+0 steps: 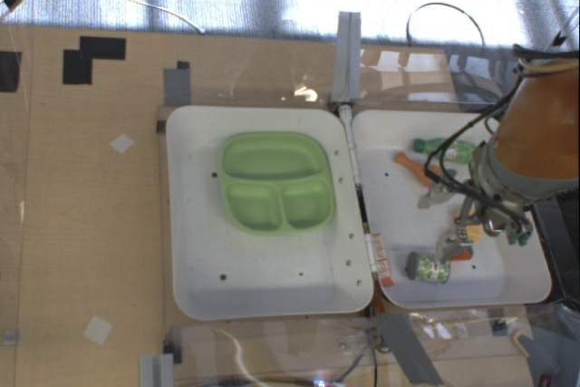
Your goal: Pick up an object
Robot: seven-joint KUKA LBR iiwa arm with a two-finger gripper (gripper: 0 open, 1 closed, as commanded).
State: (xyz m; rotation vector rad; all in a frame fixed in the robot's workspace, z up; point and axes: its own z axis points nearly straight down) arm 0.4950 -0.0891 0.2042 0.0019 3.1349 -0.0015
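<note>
bench [82,240] - 2 bins | gripper [450,242] over can [428,268] - rt bin [521,281]

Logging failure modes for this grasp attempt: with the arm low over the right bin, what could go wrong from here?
1. The gripper hangs just above the small green can, which lies on its side; it may roll away from closing fingers.
2. The can sits near the right bin front wall, so a push could wedge it there.
3. The orange tool and green bottle lie close under the arm's cables; a sweep could knock them.
</note>
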